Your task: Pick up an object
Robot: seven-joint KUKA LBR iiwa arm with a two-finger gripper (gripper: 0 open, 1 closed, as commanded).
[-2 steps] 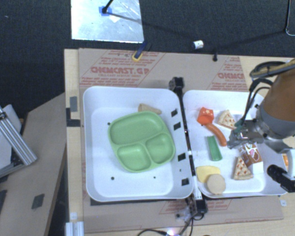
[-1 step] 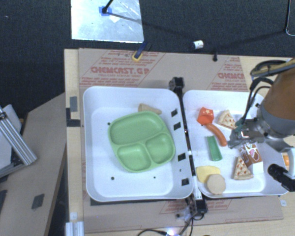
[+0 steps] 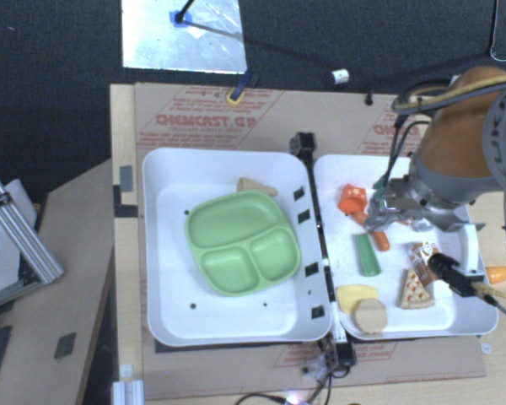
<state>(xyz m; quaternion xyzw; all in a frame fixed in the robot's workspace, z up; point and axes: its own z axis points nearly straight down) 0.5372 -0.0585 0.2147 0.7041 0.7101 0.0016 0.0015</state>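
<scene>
Observed the arm [image 3: 476, 133] reaching in from 3 o'clock, with its bulky grey-and-orange wrist section leaning over the 1 o'clock corner of the right bin [image 3: 472, 323]. Found the gripper [image 3: 376, 219] low over that bin's 10 o'clock area, angled down and toward 9 o'clock. Could not determine how far open it is, nor whether it has hold of anything.

Noted a red-orange block [image 3: 352, 199] just beside the gripper at its 10 o'clock. Noted a small orange piece [image 3: 380, 242] close under the gripper at 6 o'clock; could not confirm contact. Recorded a green stick [image 3: 367, 256] lying just beside that piece at its 7 o'clock. Recorded a pizza-slice toy [image 3: 416, 290] and a brown-and-white wrapped item [image 3: 422, 253] toward 4 o'clock of the gripper. Found a yellow lump [image 3: 354, 295] and a tan disc [image 3: 372, 315] touching each other in the bin's 7 o'clock corner.

Found in the left bin [image 3: 164, 226] a green divided plate [image 3: 240, 243] near centre, with a tan wedge [image 3: 257, 186] against its 12 o'clock rim.

Noted both bins resting on a tabletop [image 3: 194, 112] covered with brown board, printed in red "CHEMCAST GP". Recorded dark carpet [image 3: 51, 57] around it, a silvery square sheet [image 3: 181, 24] at 12 o'clock, and an aluminium frame [image 3: 8, 226] at 9 o'clock.
</scene>
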